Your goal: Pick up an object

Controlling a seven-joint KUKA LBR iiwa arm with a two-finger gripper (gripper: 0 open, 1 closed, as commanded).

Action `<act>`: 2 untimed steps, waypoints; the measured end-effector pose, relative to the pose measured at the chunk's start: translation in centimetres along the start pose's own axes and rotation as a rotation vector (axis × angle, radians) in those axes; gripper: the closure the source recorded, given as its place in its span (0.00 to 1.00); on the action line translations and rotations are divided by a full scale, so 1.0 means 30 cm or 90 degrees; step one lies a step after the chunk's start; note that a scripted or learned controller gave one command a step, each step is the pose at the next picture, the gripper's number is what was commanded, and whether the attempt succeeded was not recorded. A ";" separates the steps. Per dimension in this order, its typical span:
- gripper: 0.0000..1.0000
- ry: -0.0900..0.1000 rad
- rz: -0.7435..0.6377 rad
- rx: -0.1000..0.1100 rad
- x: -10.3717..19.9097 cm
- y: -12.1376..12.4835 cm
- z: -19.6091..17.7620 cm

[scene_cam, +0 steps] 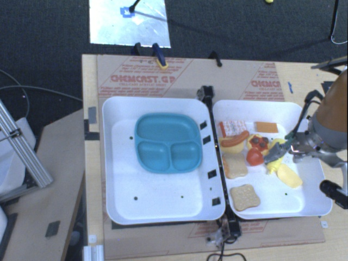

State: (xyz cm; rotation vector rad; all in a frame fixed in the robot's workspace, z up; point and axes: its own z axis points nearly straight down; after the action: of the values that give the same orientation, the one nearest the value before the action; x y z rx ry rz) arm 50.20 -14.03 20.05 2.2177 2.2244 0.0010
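Reaching into the right bin from the right, the gripper is lowered among toy foods beside the tomato and above the yellow piece. Nothing is seen pinched, and its state cannot be told. The approach step is judged under way; a descent and a closing on one item are called for.

the right white bin holds toy food: a red-and-white packet, an orange cheese slice, a hot dog, a red tomato, a yellow piece. two tan bread slices lie flat nearer its front.
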 end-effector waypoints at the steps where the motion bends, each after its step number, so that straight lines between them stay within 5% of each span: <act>1: 0.00 0.001 -0.004 0.000 0.149 0.235 0.374; 2: 0.00 0.000 -0.003 -0.004 0.169 0.465 0.385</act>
State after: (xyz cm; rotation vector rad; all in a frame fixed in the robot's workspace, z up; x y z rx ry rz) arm 64.13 -8.92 8.52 2.2094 2.2259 0.0068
